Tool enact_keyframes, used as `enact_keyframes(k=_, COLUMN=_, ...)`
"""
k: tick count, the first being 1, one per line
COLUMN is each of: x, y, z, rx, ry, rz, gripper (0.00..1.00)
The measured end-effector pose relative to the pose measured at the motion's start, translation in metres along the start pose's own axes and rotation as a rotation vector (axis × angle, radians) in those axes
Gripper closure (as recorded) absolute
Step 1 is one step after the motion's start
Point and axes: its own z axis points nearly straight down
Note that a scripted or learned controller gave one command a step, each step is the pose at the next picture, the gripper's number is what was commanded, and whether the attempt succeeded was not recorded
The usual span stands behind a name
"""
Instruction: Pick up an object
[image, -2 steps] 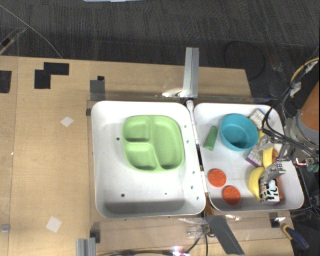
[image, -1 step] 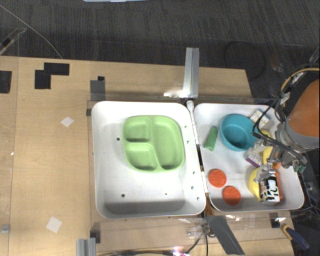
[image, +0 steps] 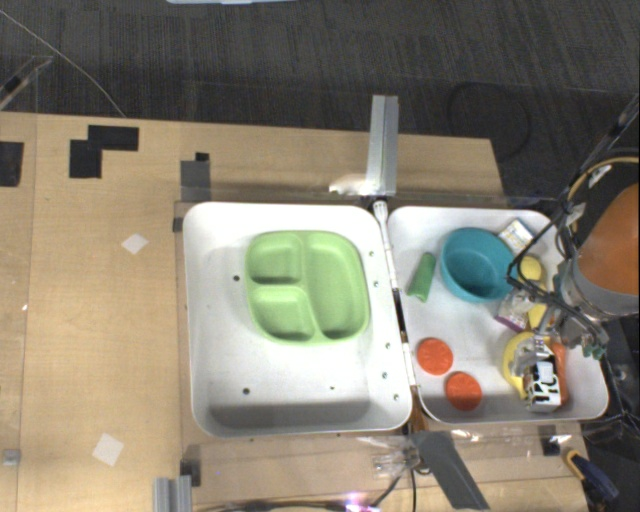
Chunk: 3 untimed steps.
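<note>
From the overhead camera, the landmark is the metal divider rail (image: 392, 300) where the two white bins meet. Left of it, the left bin (image: 215, 390) is a smooth, glossy, shallow tub with rounded corners. It holds a pale green, matte plastic tray (image: 305, 285) with three compartments and soft rounded edges, sitting slightly rotated in the upper middle. White floor lies bare all around that tray, widest along the near wall.

Right of the rail, the right bin (image: 440, 225) is crowded. Just beside the rail lies a small dark green bar (image: 422, 276), straight-sided and tilted. Farther right stands a teal bowl (image: 476, 263), round and smooth, open side up. Nearer the front, two flat orange-red discs (image: 434, 355) and (image: 463, 389) lie apart from each other, with bare floor around them. At the far right edge, small things bunch together: a yellow curved piece (image: 517, 357), a black-and-white labelled item (image: 543, 384), a purple scrap (image: 510, 318) and a yellow bit (image: 530, 270), touching or overlapping.

The arm (image: 608, 250), with its rounded orange band and grey housing, comes in over that right edge, trailing black cables. The gripper (image: 548, 330) hangs above the cluster; I cannot tell how its fingers are set or whether anything is between them.
</note>
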Motion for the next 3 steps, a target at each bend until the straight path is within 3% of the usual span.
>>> enact_keyframes(k=1, x=0.028, y=0.022, z=0.012, rx=0.004, ry=0.012, rz=0.044, gripper=0.00)
enact_keyframes(k=2, x=0.036, y=0.028, z=0.011, rx=0.006, ry=0.009, rz=0.194, gripper=0.00)
enact_keyframes(k=3, x=-0.019, y=0.015, z=0.013, rx=0.005, ry=0.014, rz=0.078, gripper=0.00)
